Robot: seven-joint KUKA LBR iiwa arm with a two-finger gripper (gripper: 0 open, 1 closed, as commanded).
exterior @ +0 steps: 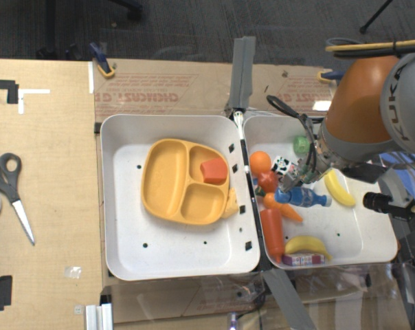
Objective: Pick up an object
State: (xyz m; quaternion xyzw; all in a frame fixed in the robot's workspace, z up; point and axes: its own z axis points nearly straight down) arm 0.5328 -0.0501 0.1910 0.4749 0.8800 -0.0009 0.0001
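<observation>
Gripper (295, 179) low in right bin (372, 253) | jaw state: cannot tell | blue bottle (302, 197) touching at 6 o'clock | orange (260, 161) at 10.

dark carpet floor (180, 12), wooden bench (42, 184)

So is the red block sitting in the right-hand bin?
No, the red block lies in a compartment of the yellow divided plate, which sits in the left bin.
</observation>
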